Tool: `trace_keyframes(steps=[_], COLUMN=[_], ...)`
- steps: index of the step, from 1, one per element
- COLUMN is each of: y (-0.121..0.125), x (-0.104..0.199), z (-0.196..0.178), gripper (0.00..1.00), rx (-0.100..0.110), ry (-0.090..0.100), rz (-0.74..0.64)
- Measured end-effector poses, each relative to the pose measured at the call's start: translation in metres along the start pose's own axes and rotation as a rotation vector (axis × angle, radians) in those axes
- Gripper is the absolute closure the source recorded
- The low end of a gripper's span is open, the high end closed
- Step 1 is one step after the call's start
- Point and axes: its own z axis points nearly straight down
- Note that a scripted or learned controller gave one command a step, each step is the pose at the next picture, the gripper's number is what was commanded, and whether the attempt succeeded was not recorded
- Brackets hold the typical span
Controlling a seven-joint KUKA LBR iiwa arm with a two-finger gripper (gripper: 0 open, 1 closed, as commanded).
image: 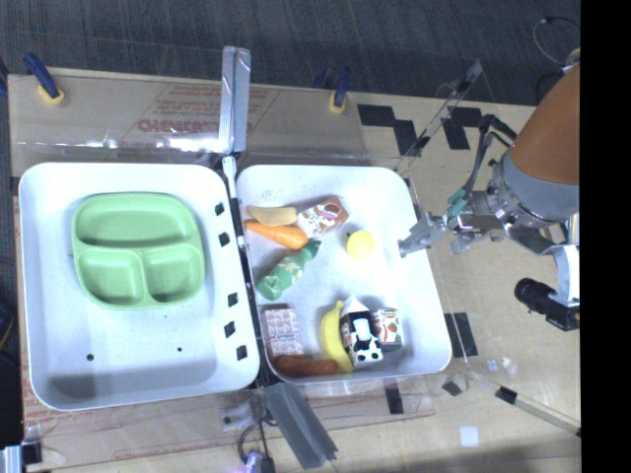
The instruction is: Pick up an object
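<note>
The end effector (426,235), its finger state impossible to tell, hangs just right of the lemon (361,244).

A green divided tray (138,247) is seen in the left bin (49,363); toy foods are piled in the right bin (394,190), the gripper (419,237) poised beside its rim.
</note>
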Motion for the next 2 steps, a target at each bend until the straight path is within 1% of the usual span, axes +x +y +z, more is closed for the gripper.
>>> trace_keyframes(steps=[1,2], y=[0.023,0.049], x=[0.043,0.065], z=[0.12,0.199], gripper=[0.0,0.0], rx=[0.002,0.002], ry=[0.0,0.001], rz=[0.115,0.399])
